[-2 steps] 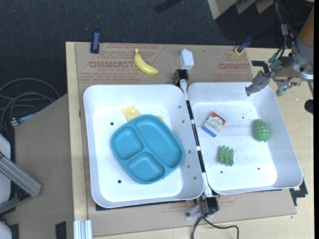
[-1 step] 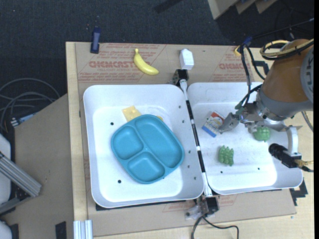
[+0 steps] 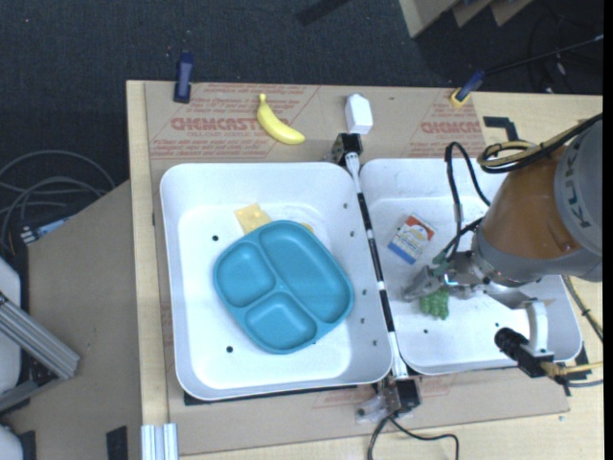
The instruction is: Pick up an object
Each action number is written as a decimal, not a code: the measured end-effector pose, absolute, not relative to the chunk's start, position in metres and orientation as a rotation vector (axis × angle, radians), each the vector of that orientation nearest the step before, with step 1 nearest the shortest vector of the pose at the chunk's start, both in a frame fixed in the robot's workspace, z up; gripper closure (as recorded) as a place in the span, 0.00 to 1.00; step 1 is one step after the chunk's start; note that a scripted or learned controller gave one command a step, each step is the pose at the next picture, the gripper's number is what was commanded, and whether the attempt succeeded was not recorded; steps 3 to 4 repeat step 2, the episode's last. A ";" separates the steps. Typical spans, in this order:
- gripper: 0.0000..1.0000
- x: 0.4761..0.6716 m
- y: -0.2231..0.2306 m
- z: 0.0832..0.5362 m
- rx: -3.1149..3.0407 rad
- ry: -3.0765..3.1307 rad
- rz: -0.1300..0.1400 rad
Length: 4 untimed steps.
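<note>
Nearest me, low in the right bin (image 3: pixel 421 353), the gripper (image 3: pixel 428 287) sits over a green toy (image 3: pixel 437 305), fingers spread narrowly beside it, nothing held. Farther back lies a carton (image 3: pixel 410 239); left, a blue tray (image 3: pixel 281 284).

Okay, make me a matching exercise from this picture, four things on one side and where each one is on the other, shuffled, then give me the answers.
Things:
1. blue plate
2. banana
3. small box
4. green toy

Places:
A. on the bench behind the bins
B. right bin, at the gripper
C. left bin
D. right bin, near its back

Pairs: 1-C, 2-A, 3-D, 4-B
</note>
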<state>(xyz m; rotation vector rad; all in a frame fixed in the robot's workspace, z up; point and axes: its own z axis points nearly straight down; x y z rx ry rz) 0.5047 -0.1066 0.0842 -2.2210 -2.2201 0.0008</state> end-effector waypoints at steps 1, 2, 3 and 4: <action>1.00 0.505 -0.106 0.094 -2.224 -2.220 -0.001; 1.00 0.568 -0.057 0.185 -2.220 -2.224 -0.003; 1.00 0.568 -0.057 0.185 -2.220 -2.224 -0.003; 1.00 0.568 -0.057 0.185 -2.220 -2.224 -0.003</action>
